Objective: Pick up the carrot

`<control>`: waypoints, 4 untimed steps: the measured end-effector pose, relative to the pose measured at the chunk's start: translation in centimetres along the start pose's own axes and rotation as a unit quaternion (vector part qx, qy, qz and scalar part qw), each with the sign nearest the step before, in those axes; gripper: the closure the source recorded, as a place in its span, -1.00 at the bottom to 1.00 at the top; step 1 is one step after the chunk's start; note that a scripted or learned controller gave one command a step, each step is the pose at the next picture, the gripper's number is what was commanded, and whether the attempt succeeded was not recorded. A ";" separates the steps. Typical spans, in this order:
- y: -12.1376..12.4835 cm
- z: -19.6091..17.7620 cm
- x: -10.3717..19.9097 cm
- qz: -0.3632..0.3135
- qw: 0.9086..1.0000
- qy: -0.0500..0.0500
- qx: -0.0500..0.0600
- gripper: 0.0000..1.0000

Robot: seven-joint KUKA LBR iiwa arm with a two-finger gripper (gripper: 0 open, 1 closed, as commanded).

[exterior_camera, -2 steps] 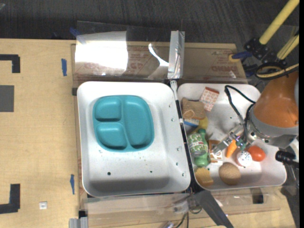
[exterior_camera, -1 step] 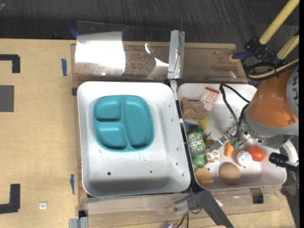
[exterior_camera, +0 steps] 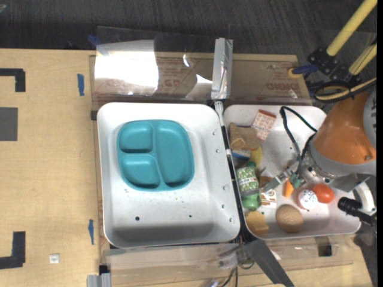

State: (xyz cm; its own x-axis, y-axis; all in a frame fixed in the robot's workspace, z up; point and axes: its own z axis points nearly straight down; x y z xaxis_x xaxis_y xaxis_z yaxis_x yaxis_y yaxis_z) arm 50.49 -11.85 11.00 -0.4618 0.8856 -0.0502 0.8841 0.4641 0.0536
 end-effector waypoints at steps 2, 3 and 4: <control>-0.6 0.2 0.0 0.109 0.994 0.010 0.004 -1.00; -1.0 0.2 0.1 0.182 0.983 0.014 0.007 -1.00; -0.8 0.2 1.3 0.320 0.947 0.009 0.012 -1.00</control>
State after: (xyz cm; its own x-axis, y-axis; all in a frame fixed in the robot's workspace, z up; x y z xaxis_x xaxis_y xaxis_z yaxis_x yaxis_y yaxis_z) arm 49.21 -11.11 10.67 0.1687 0.9857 0.0014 0.9847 -0.1686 0.0448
